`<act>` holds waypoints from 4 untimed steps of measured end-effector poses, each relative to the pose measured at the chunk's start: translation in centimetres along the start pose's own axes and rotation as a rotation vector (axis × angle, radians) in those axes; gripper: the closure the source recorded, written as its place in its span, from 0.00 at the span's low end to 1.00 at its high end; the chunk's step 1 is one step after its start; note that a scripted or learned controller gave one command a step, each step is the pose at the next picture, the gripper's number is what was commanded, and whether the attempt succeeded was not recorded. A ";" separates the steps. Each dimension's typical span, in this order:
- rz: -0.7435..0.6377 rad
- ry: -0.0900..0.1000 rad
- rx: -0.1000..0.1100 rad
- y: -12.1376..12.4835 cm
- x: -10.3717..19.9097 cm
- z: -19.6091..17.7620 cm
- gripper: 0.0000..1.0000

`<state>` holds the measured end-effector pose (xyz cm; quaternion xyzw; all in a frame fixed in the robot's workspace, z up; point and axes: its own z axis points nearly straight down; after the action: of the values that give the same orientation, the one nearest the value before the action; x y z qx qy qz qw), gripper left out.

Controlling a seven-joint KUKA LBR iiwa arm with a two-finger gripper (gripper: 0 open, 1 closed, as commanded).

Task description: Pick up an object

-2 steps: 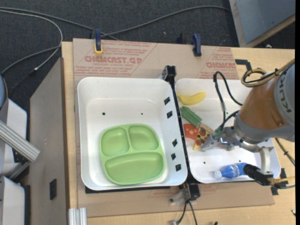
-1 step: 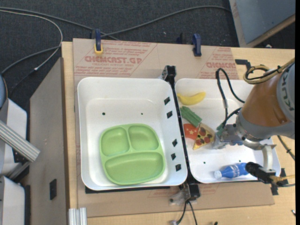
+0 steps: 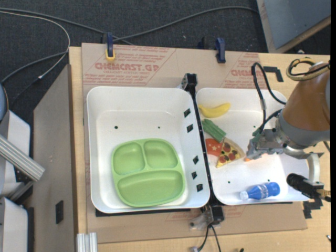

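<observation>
Worktop point(image 3: 79, 140): left bin point(image 3: 100, 140) holds green divided plate point(image 3: 148, 171). Right bin point(image 3: 273, 193): pizza slice toy point(image 3: 229, 153) mid-bin, just beside gripper point(image 3: 255, 148); grip state can't tell. Centre over slice, descend straight, avoid orange bit point(image 3: 248, 159).

Bins point(image 3: 100, 140) – glossy white plastic; green tray point(image 3: 148, 171) – smooth matt plastic; bench board point(image 3: 79, 72) – matt cardboard.

Arm point(image 3: 310, 109) cut off at right edge, claw point(image 3: 253, 152) fingers too small to tell
</observation>
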<state>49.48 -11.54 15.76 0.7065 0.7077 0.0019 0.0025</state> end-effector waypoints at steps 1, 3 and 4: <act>0.000 0.000 0.001 0.3 -0.1 -4.3 1.00; -0.004 0.004 0.009 1.2 4.8 -7.4 1.00; -0.006 0.003 0.004 3.1 10.6 -8.1 1.00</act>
<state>52.49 -0.90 23.88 0.7044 0.7098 0.0015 0.0001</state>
